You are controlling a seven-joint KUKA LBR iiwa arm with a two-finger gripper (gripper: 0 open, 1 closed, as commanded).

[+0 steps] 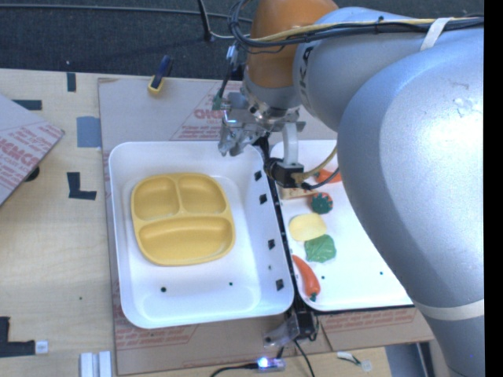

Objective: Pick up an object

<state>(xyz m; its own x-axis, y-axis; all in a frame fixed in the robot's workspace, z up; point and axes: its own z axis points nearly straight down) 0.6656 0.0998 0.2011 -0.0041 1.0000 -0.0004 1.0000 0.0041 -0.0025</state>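
Gripper (242, 138) up at the 1 o'clock corner of the left bin (118, 210), hanging over the far rim right beside the wall it shares with the right bin (369, 285). Open or closed? Cannot tell from this angle, the metal parts bunch together, and nothing is seen held in it.

Pickable things now. The red pepper (306, 276) lies in the right bin at its 7 o'clock corner, just beside the dividing wall, long axis running 11 o'clock to 5 o'clock with the darker red end toward 5. Up from it at 12 o'clock sits a green leafy piece (320, 248), then a yellow lump (306, 227) touching or nearly touching it, then a small round green-and-red piece (321, 203). An orange stick-shaped piece (331, 177) pokes out toward 2 o'clock, its far end hidden under the arm.

Over in the left bin, the yellow divided plate (182, 238) lies flat, its big compartment at 6 o'clock and two small ones at 12 o'clock, well apart from the gripper.

The grey arm covers much of the right bin's 3 o'clock side. On the tabletop (47, 273), a small blue-and-yellow item (159, 75) lies at 11 o'clock of the gripper. Red lettering on the cardboard sheet (196, 118) under the bins reads upside-down; it is too blurred to read.
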